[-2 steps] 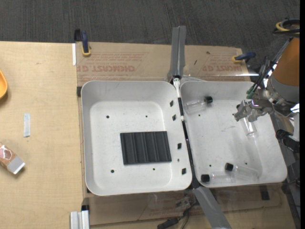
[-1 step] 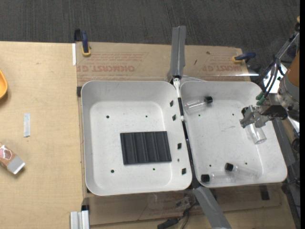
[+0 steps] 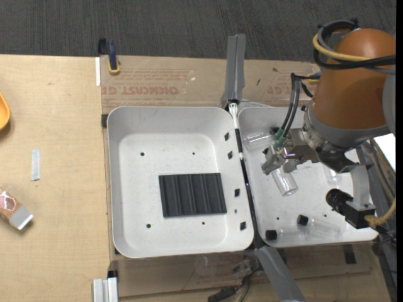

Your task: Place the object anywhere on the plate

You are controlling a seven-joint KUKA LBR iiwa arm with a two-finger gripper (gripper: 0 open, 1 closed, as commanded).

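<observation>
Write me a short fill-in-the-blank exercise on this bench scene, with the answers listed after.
1. The dark ribbed plate lies in the ____ bin.
2. The pincer hangs over the ____ bin.
3. A clear tube sits just below the pincer, on that bin's ____ floor.

Answers: left; right; white

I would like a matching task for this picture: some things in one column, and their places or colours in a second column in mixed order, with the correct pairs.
Things:
1. dark ribbed plate
2. clear plastic cup
3. gripper
4. orange band

Places or colours:
A. on the arm, above the wrist
B. flat on the floor of the left bin
C. in the right bin, lying on its side
D. over the right bin, just above the clear cup

Pairs: 1-B, 2-C, 3-D, 4-A
</observation>
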